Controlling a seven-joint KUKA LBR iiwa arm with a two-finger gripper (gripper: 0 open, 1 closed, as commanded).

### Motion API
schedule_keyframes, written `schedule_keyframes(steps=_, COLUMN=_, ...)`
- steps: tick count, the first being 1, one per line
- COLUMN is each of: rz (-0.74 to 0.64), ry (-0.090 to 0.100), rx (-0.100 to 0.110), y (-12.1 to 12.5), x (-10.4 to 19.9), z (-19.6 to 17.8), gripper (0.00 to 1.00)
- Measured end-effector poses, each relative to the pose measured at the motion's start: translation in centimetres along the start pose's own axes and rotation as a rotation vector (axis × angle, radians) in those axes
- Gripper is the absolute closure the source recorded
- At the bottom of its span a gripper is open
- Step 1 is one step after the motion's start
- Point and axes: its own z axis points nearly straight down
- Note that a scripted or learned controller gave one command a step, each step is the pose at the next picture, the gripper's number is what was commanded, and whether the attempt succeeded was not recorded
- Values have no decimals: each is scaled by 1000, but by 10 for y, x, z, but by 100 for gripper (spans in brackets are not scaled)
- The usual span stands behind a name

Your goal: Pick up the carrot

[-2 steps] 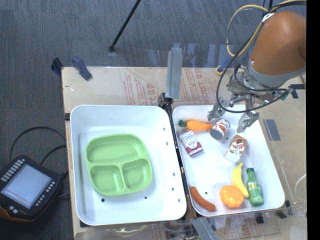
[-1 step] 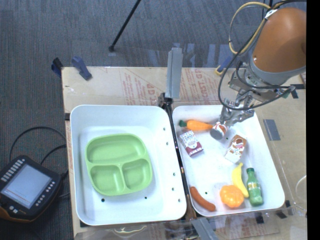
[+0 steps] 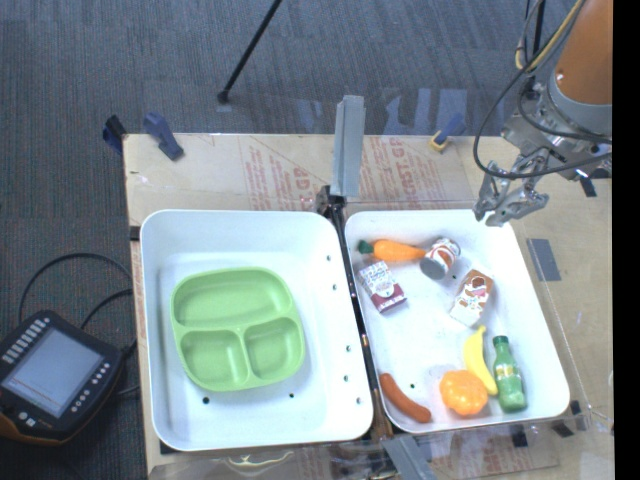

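A: Where is the carrot (image 3: 397,252) found?
B: It is seen lying in the right bin (image 3: 535,298), near the back wall.
A: And the gripper (image 3: 508,205)?
B: It is held above the bin's back right corner; the fingers' state cannot be told.

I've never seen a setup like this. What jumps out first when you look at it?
Probably the bright green plastic divided tray lying alone in the left white bin. Next, the colourful jumble of toy food in the right white bin, with the orange carrot near its far left corner. Above that bin's far right corner hangs the grey robot gripper, apart from everything.
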Motion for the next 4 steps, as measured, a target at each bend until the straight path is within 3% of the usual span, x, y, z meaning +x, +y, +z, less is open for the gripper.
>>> schedule_keyframes(steps=1, rz=2, ry=0, rx=0, y=0, x=1, z=0, gripper=0)
schedule_keyframes(steps=2, rz=-390, ry=1, rx=-5, y=30, x=-31, z=121, gripper=0)
schedule_keyframes(steps=3, rz=-550, ry=-1, rx=-1, y=-9, x=12, z=-40, gripper=0)
schedule_keyframes(steps=4, rz=-763, ry=-2, rx=-1, y=-8, x=42, z=-68, gripper=0)
